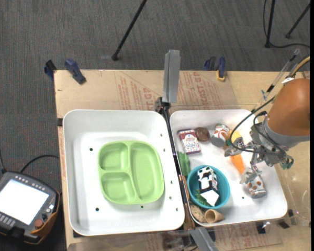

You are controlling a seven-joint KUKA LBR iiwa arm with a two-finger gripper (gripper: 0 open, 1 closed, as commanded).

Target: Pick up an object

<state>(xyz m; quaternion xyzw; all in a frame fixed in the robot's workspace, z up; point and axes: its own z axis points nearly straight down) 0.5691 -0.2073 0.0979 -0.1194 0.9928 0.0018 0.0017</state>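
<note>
We see the hand (254, 167) low over the right bin (275, 205), near its right side. We cannot tell how it is set. A can (255, 186) with red spots lies just under it, on the bin floor. An orange carrot (237, 162) lies just left of the hand. Further left sits a blue bowl (224, 192) with a black and white toy (206, 179) in it. A cone (213, 215) lies in front of the bowl. At the back of the bin are a red box (189, 140) and a brown ball (202, 134). The left bin (76, 140) holds a green tray (131, 171). Both bins sit on the table (110, 85).
</note>
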